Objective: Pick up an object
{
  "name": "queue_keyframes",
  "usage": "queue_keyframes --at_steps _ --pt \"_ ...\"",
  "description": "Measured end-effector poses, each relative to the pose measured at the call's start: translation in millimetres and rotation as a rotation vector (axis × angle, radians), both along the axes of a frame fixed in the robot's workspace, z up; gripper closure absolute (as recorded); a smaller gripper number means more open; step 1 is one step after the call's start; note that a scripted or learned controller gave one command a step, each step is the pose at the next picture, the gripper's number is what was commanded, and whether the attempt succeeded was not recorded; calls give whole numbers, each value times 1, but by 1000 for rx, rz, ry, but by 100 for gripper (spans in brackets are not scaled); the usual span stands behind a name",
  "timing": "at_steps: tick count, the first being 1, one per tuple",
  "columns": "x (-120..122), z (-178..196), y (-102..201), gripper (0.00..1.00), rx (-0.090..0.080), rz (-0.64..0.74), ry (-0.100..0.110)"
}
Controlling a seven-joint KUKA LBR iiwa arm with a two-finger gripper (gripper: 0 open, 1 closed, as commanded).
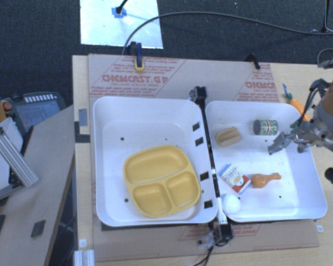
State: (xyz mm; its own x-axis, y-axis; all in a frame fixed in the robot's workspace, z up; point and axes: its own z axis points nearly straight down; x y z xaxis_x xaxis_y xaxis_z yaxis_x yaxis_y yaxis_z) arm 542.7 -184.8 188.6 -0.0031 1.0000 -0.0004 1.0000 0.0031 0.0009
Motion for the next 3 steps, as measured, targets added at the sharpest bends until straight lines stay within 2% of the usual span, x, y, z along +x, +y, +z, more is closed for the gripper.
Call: queue_keyframes --at_steps 2,3 --pt "8 -85 0 0 0 -1 1" --pt "9 -104 0 0 0 -2 1"
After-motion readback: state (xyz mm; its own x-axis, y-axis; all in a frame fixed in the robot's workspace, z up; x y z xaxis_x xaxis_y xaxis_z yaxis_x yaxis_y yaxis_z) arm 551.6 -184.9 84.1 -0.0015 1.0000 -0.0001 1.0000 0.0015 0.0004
